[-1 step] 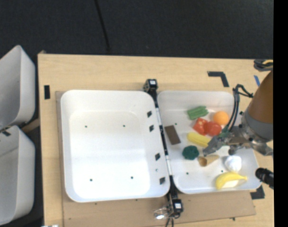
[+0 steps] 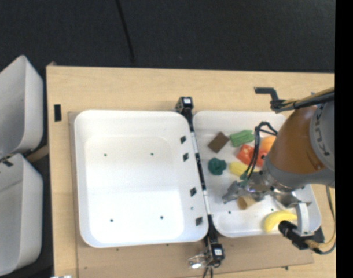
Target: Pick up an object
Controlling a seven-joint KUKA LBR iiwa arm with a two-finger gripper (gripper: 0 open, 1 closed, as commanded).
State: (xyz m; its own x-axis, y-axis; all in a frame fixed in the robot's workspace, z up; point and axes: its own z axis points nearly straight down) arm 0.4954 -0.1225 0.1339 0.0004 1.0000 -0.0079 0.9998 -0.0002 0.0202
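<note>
Your end effector [image 2: 237,193], its grip state impossible to tell, hangs low in the right bin [image 2: 223,225], with a small brown piece [image 2: 243,202] at its 5 o'clock — seemingly light and rigid, best pinched across its narrow sides.

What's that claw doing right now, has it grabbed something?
Gripper: down in the right bin, among the toys; whether it has grabbed anything cannot be told.
</note>
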